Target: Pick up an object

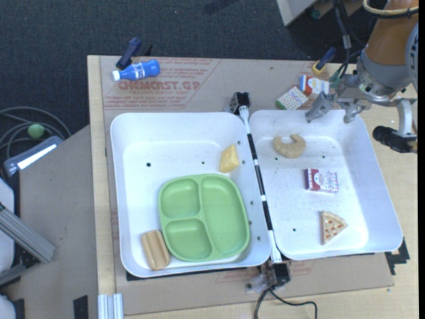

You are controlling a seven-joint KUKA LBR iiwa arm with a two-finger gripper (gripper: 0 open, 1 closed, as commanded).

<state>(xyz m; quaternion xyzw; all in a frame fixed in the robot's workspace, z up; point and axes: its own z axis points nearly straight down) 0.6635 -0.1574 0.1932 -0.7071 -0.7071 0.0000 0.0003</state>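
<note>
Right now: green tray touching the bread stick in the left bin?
Apart. Camera view shows a thin white strip of bin floor between the green tray and the bread stick.

Dark carpet floor [60,25] around bench [99,178]

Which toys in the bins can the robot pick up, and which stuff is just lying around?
For picking:
croissant
red packet
pizza slice
yellow wedge
bread piece
green divided plate

Just lying about:
blue bottle
small box
green ball

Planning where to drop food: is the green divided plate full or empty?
Empty. All three compartments of the green divided plate show bare green; the bread piece lies outside it.
</note>
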